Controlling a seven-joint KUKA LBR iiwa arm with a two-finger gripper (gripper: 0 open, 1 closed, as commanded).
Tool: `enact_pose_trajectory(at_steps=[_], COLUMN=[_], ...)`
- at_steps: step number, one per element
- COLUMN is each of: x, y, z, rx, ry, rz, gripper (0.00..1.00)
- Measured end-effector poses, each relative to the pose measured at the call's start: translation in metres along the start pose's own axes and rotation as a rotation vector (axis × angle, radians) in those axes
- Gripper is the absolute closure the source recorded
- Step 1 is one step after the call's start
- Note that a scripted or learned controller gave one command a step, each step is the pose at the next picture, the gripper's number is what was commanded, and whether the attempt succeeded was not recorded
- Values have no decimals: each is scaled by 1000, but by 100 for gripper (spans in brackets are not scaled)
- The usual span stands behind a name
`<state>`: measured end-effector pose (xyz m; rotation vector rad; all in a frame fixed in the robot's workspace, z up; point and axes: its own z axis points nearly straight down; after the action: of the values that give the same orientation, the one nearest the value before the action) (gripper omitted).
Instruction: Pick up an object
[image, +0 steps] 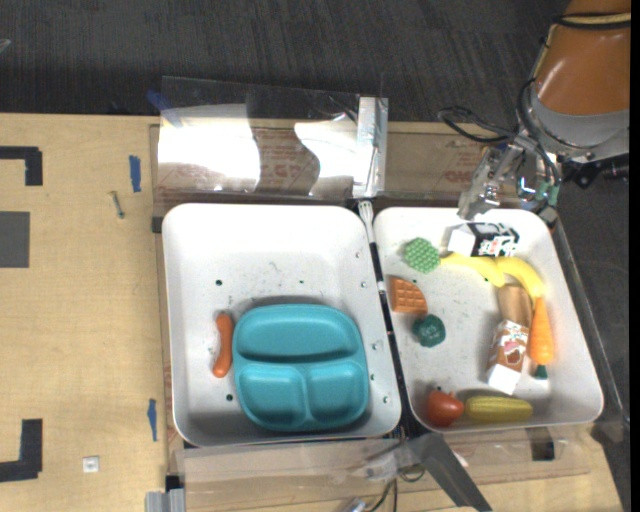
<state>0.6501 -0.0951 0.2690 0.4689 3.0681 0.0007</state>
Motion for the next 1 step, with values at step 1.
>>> enact_pose_trajectory(at_steps=[1], x=[72], y=[-39], z=[-2], rx=[6], ry=[33], rz=[41], gripper=[100])
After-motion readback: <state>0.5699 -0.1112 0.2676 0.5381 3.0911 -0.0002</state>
